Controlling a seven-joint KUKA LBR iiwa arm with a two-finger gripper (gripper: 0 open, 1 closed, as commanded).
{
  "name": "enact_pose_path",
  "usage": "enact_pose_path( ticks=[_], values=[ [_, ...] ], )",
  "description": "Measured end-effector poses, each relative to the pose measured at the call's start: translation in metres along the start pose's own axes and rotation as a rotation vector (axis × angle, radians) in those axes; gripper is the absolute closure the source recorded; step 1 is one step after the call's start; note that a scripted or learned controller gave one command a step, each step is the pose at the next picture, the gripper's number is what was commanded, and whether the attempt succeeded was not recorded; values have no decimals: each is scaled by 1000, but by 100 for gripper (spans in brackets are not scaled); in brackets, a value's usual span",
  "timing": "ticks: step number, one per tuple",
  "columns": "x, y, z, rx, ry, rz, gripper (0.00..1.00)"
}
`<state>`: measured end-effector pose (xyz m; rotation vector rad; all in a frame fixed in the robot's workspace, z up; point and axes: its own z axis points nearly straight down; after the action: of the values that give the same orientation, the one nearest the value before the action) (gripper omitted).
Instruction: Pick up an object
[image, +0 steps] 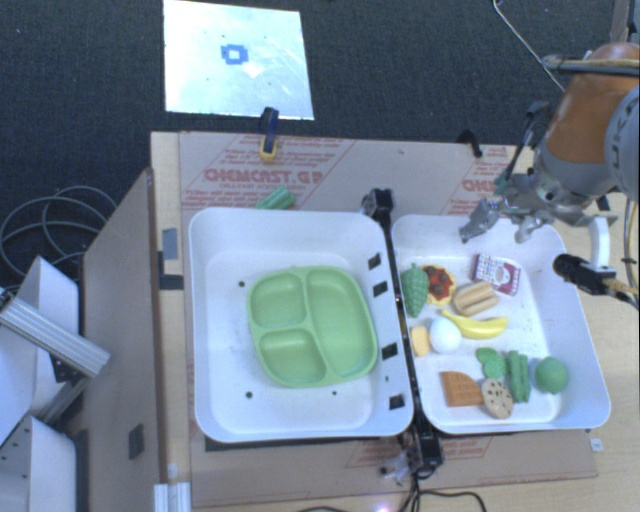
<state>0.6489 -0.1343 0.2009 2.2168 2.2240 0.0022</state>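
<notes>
The right bin (585, 350) holds several toy foods: a red and white carton (497, 274), a hot dog bun (474, 297), a banana (477, 325), a white egg (445, 335), a dark green cone-shaped piece (414, 288), a cookie (497, 398) and a green ball (551, 375). My gripper (496, 230) hangs over the back edge of this bin, just behind the carton. Its two fingers (468, 230) are spread apart with nothing between them.
The left bin (220, 300) holds a light green divided tray (312, 326). Black clips (378, 203) sit along the wall between the bins. A toast slice (460, 388) and green vegetables (510, 368) lie near the right bin's front.
</notes>
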Motion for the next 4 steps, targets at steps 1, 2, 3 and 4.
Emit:
enact_pose_path(
  ticks=[1, 2, 3, 4],
  values=[
    [-25, -66, 122, 9, 1, 6, 0],
    [-24, -158, 51, 2, 1, 6, 0],
    [-12, -119, 119, 2, 0, -3, 0],
    [-75, -100, 21, -10, -8, 6, 0]
  ],
)
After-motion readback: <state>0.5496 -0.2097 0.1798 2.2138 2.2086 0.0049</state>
